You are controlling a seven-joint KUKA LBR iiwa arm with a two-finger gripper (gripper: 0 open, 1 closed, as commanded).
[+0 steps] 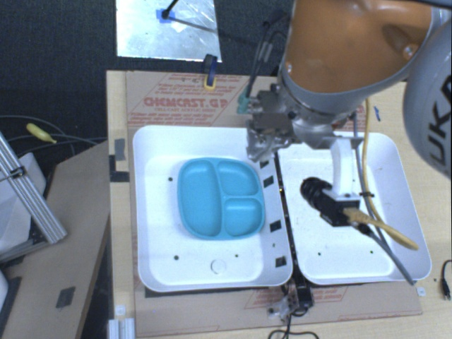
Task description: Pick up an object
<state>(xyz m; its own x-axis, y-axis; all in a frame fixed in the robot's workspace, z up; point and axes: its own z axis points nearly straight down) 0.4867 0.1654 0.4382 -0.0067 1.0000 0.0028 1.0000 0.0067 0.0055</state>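
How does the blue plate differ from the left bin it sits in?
The blue plate is blue, the left bin white. The plate has three compartments; the bin one. The plate is smaller, lying inside the bin. Both are shallow with rounded corners.

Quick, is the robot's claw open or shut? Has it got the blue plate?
Gripper: cannot be told whether open or closed.
The blue plate lies flat in the left bin, with the gripper by its far right corner.

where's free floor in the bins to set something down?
Left bin: bare strips left of and in front of the blue divided plate. Right bin: front floor bare. Crowded at the plate's far right corner, under the gripper.
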